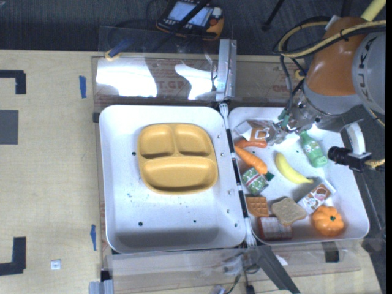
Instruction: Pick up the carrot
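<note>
Arm (343,66): reaches in from the right, above the right bin's far end.
Left bin (116,182): holds a yellow divided plate (177,157).
Right bin (355,201): crowded with toy food.
Carrot (251,159): lies by the bin's left wall, just left of the banana (290,169).
Gripper (286,125): hovers near the carrot's far end; finger state cannot be told.

Gripper (285,126) is positioned over the back of the right bin (358,216). Carrot (251,158) lies left of and in front of it, banana (290,169) directly in front, bottle (313,150) to its right. Compartment plate (177,157) sits far left, in the left bin (119,182).
</note>
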Controlling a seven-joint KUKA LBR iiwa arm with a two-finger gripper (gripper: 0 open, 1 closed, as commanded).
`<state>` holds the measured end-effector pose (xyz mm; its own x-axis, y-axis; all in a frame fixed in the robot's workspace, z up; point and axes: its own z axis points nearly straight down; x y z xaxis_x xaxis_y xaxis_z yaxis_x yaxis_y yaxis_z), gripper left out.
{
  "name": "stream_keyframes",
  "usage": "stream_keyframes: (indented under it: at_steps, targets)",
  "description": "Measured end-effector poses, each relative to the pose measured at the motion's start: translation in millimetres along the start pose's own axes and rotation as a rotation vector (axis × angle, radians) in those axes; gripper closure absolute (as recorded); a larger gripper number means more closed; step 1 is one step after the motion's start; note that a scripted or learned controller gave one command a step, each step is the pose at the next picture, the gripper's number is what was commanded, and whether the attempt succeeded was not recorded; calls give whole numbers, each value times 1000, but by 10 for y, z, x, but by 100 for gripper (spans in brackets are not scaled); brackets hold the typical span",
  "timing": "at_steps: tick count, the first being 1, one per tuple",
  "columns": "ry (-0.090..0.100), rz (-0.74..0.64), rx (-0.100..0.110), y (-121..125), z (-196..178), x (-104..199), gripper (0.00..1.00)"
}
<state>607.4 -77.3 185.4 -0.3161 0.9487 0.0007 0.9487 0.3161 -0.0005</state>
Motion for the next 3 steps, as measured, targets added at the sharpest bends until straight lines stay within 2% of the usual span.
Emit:
stream_keyframes:
  at_steps: [1, 2, 3]
  targets:
    - [0, 0, 1, -1, 3, 0, 0]
    - [1, 291, 2, -544, 536, -129, 0]
    - [-5, 121, -7, -365, 981, -105, 0]
